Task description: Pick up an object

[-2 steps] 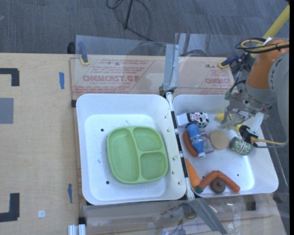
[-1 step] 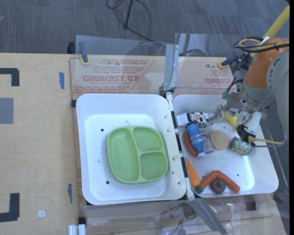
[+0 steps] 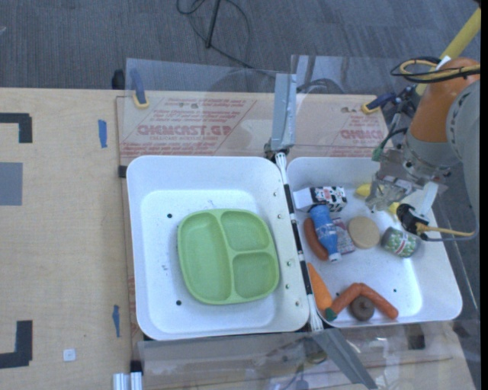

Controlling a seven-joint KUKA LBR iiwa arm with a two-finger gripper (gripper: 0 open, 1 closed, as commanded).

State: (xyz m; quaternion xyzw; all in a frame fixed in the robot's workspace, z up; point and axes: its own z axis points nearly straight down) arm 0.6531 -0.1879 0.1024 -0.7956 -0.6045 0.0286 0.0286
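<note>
Now I am hovering my gripper (image 3: 379,199) over the right bin (image 3: 438,293), near a yellow item (image 3: 364,190); I cannot tell my jaws' state.

The light wooden worktop (image 3: 61,251) occupies the left and centre of the view. Black square tape marks (image 3: 17,128) lie along its left edge, with short blue tape strips (image 3: 102,133) nearby. A clear acrylic sheet with red printed lettering (image 3: 191,122) lies flat at the rear of the worktop. Beyond it, grey carpeted floor (image 3: 76,38) spans the top of the view. A black cable (image 3: 210,23) trails across that floor. Lighting is even and diffuse.
</note>
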